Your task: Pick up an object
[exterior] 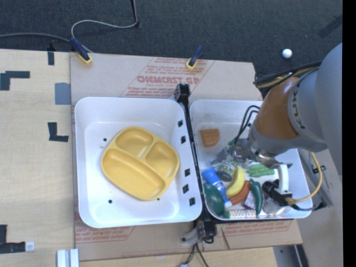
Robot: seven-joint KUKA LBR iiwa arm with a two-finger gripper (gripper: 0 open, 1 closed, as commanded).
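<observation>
Nearest the lens: grey arm [328, 110] with its orange band, reaching in from the right over the right bin [222, 118]. The wrist hides most of the gripper [232, 156], so we cannot tell whether it is open or closed, and we see nothing held.

Task object: none is singled out. Candidates sit in a tight heap at the near end of the right bin.
- banana [238, 181]: just beside the gripper, toward the near rim, and the closest clear target.
- blue bottle [212, 178]: near the gripper, on the divider side, touching the heap.
- green pepper [214, 197]: beyond the bottle, against the near rim.
- brown block [209, 137]: alone, on the far-left side of the gripper, apart from the heap.
- yellow plate [140, 163]: in the left bin [83, 149], well apart from the gripper.

Risks, as we judge them:
1. The heap is crowded, so a descent could land on two items at once and pinch neither.
2. The banana is curved and lies on other items, so it may roll or slide out as the gripper closes.
3. The bottle is round and may squirt sideways toward the divider.
4. A small grey item right under the gripper is too indistinct to name, so a grasp there looks uncertain.
</observation>
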